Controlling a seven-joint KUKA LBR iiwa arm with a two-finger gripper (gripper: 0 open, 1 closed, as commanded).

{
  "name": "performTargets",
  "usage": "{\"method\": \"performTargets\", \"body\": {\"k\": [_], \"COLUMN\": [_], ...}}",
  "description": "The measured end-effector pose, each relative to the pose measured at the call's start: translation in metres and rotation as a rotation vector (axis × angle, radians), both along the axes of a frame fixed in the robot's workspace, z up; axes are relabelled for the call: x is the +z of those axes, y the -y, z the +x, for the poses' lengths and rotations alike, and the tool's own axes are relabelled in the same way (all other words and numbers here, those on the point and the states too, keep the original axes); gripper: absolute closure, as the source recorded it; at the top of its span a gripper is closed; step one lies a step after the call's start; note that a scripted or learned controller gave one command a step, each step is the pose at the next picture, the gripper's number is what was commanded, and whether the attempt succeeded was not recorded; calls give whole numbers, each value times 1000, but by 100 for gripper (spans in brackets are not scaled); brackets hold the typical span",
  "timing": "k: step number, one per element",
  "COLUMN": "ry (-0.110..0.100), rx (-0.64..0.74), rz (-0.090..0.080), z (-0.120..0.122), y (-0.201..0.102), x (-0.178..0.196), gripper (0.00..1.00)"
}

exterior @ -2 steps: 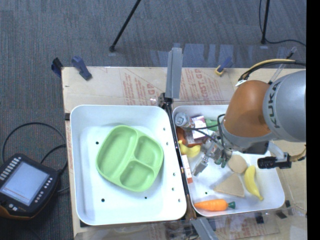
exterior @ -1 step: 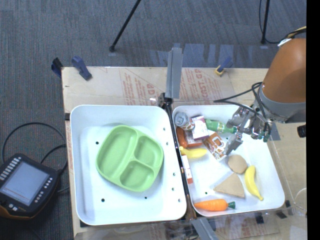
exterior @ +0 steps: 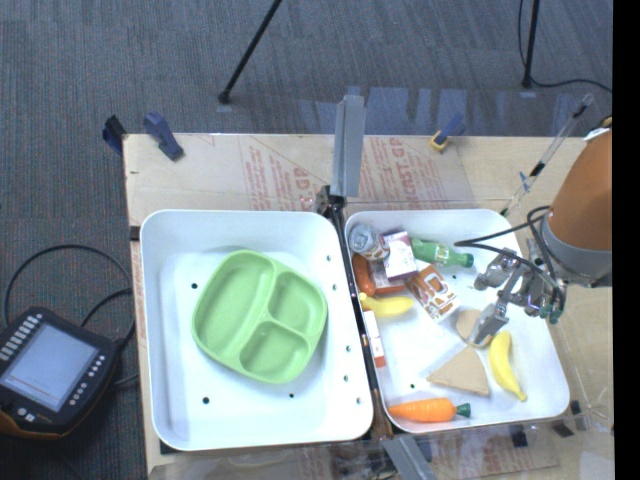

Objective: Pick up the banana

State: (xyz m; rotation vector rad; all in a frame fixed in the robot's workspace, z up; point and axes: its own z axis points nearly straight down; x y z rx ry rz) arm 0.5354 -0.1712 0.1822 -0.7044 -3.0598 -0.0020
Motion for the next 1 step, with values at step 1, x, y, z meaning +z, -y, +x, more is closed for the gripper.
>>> {"method": "performTargets", "body": {"k": [1], "ry": [2], "rx": [243], "rz": [0], "z": [-41], "y": [39], "x": [-82], "gripper": [0]}}
